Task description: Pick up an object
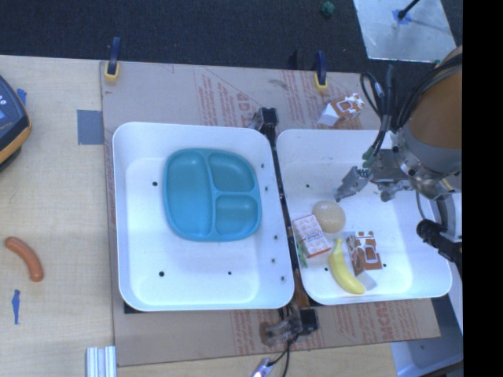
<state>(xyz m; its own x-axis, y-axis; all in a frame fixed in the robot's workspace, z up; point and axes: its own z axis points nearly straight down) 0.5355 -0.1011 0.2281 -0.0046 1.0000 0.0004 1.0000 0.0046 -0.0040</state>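
Left bin (126, 234): plain white, dotted with a few small dark holes. Right bin (409, 285): same white. Divided plate (212, 195) in the left bin: solid teal-blue. Banana (344, 269): yellow. Round item (329, 215) beside it: pale cream. Packet (311, 235) at the right bin's left side: white with a red-orange print. Second packet (365, 252), right of the banana: brown and white. Third packet (343, 108) on the cardboard, far side: brown and white. Cardboard sheet (204, 93): tan with faded red lettering. Bench (47, 210): light wood grain. Sausage (25, 258) at left: orange-red. Tape patch (89, 126): grey. Arm (437, 116): orange band over grey. Claw (368, 185): grey metal.
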